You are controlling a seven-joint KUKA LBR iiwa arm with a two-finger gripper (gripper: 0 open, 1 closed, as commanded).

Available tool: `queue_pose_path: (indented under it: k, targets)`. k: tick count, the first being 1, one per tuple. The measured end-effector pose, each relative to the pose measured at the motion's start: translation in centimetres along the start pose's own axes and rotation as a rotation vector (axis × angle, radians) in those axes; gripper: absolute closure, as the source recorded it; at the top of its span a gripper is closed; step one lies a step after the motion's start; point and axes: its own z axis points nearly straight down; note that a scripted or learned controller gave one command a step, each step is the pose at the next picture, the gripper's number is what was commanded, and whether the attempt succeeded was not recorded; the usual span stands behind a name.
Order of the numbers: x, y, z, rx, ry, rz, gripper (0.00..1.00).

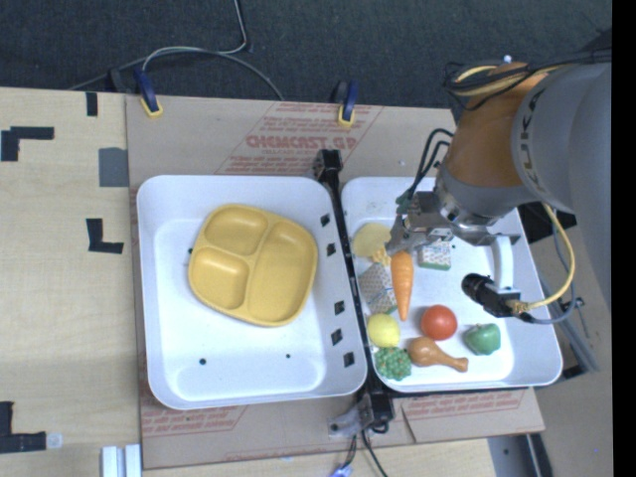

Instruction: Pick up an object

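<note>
1. Nearest the camera, along the front of the right bin point(537, 371), lie a broccoli floret point(395, 364), a chicken drumstick point(436, 354) and a green pepper point(483, 339), close together but mostly apart.
2. Just behind them sit a lemon point(384, 329) and a tomato point(438, 321).
3. The carrot point(401, 281) lies lengthwise mid-bin, its top under the gripper point(422, 235); a grey mesh piece point(376, 284) rests against its left side.
4. The gripper hangs over the carrot's top end. Whether it grips anything cannot be told.
5. The step looks like the reach onto the carrot. The next move likely calls for closing squarely, clear of the pale yellow fruit point(370, 238) and small card point(434, 255) beside it.
6. In the left bin point(159, 266) rests a yellow divided plate point(252, 263), well apart.
</note>
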Motion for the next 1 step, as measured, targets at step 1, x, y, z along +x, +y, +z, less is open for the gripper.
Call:
queue_pose_path:
  k: [1]
  targets:
    - [4.31,0.45,-1.55,0.000,0.001,0.000,1.00]
